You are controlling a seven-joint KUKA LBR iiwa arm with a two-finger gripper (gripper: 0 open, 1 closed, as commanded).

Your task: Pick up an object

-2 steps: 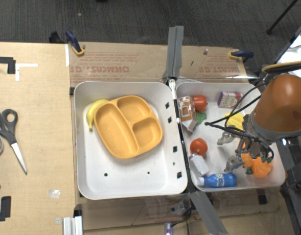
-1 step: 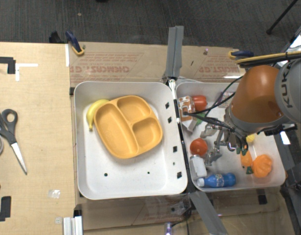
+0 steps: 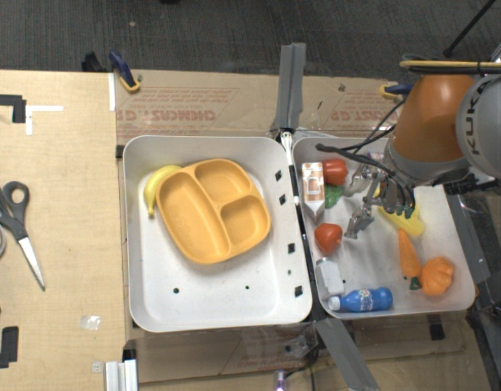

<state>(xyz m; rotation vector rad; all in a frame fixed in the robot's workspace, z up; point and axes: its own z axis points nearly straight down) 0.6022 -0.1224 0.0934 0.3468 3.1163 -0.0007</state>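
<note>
— What's hard to make out?
— The metal two-finger gripper [image 3: 358, 222]. I cannot tell if it is open or closed, or if it grips anything. It partly hides a green piece [image 3: 332, 194] and a yellow piece [image 3: 411, 225].
— And the object?
— A round red glossy toy tomato [image 3: 328, 235], just left of the gripper, in the right white bin [image 3: 376, 263] near its left wall.

2 bins [image 3: 136, 243], 1 plate [image 3: 213, 210], 1 banana [image 3: 156, 186], 2 tomatoes [image 3: 328, 235] (both red), 1 bottle [image 3: 364, 300], 1 carrot [image 3: 408, 255].
</note>
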